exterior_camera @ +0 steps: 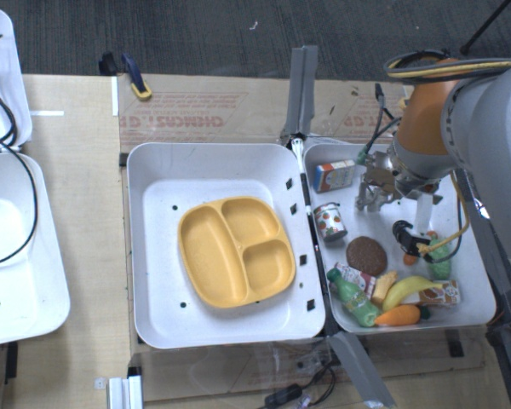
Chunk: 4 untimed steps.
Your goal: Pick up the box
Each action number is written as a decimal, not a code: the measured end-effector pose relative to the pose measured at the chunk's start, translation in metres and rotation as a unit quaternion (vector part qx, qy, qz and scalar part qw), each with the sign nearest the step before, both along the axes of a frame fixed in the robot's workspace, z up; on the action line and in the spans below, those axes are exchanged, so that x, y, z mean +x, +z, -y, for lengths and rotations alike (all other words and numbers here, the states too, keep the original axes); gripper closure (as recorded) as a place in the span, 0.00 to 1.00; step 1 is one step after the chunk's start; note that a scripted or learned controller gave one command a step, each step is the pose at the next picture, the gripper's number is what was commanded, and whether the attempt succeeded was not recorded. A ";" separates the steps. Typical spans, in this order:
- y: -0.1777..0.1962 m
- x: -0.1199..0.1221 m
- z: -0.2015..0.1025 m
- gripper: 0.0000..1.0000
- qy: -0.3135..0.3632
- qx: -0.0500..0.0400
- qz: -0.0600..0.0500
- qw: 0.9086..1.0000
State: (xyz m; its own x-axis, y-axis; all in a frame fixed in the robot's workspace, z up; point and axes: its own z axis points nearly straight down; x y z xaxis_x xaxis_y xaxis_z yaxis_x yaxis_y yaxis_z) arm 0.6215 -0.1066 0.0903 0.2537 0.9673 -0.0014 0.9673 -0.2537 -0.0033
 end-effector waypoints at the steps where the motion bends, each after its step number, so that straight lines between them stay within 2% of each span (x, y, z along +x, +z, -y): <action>1: 0.001 0.037 -0.001 0.00 -0.200 -0.001 0.001 0.980; 2: 0.081 0.032 0.033 0.00 -0.333 -0.001 0.001 0.943; 3: 0.030 0.017 0.031 0.00 -0.343 -0.002 -0.001 0.939; 4: 0.097 0.029 0.046 0.00 -0.393 -0.001 0.000 0.919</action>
State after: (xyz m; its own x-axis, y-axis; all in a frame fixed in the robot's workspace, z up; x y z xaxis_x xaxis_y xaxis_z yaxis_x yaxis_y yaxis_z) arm 0.6509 -0.1523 0.1876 0.8749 0.4844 -0.0033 0.4844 -0.8749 -0.0010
